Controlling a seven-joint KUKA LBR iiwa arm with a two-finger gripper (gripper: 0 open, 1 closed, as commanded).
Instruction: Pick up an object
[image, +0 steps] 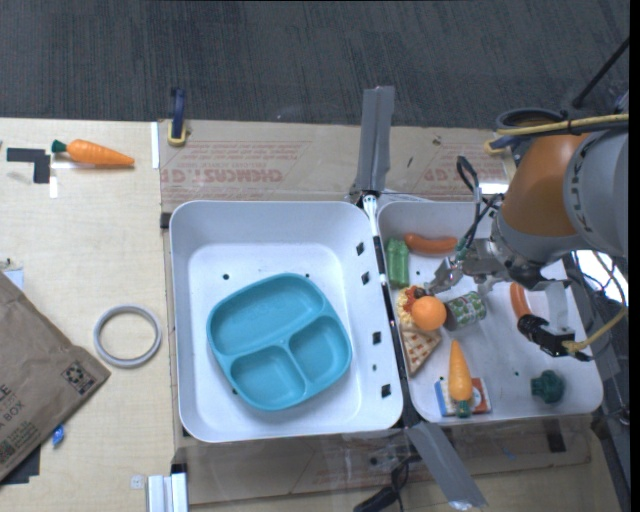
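Leftward, blue tray in left bin, toy food in right bin

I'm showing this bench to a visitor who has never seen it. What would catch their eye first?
Probably the blue divided plate lying alone in the left bin. Next, the grey and orange arm reaching into the right bin, its gripper above toy food such as an orange and a carrot.

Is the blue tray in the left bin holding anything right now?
Empty. The blue tray lies flat in the left bin, and all three compartments show only bare blue.
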